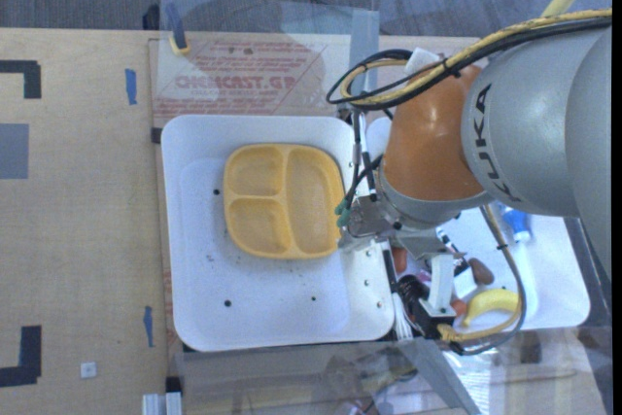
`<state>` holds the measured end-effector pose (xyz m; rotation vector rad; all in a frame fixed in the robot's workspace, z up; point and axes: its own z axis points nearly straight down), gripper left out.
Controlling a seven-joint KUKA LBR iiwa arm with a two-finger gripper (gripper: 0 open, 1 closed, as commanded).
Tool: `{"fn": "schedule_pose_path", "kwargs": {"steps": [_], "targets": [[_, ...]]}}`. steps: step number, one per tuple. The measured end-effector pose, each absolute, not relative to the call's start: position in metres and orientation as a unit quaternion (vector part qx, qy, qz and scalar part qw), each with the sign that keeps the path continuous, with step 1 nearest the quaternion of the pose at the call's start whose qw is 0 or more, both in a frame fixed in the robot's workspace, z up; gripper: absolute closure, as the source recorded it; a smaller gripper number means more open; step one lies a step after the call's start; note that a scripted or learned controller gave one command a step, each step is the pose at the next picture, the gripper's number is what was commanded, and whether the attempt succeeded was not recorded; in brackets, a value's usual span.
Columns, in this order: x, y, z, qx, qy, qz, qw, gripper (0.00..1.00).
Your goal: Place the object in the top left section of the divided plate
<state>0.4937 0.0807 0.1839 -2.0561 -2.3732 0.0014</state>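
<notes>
The wooden bench carries two white bins: the left bin holds a yellow plate, and the right bin sits just beside it.

Yellow divided plate, white bin

KUKA arm, body appearance.
Grey rounded casing with dark "KUKA" lettering; glossy orange band above the wrist. Black and yellow cables loop over the band; metallic wrist hardware sits beneath it.
</notes>
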Motion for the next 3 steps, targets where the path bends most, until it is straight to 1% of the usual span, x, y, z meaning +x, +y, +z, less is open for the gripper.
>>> {"fn": "schedule_pose_path", "kwargs": {"steps": [1,2,3], "targets": [[0.561,0.104,0.267,-0.632,-0.775,-0.0005,0.0,1.0],[0.532,0.121,0.281,-0.654,-0.757,0.0007,0.001,1.0],[0.573,0.183,0.298,-0.619,-0.785,-0.0005,-0.001,1.0]]}}
